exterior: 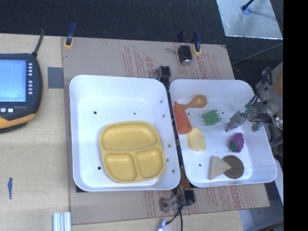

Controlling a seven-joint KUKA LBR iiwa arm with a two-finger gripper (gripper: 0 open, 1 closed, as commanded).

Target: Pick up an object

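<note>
Two white bins on the worktop (33, 167), yellow tray (132, 150) in left, hand (237, 121) over right bin (262, 172) near green toy (211, 117), purple grapes (236, 141), grip state unclear, arm cut off

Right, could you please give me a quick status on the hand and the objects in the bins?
Hand over right bin, nothing seen between its fingers. Purple grape toy just below it, green piece to its left. Nothing blocking.

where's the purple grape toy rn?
The purple grape-bunch toy lies in the right white bin, toward its right side, just above the round brown cookie-like disc and below the pincer.
</note>
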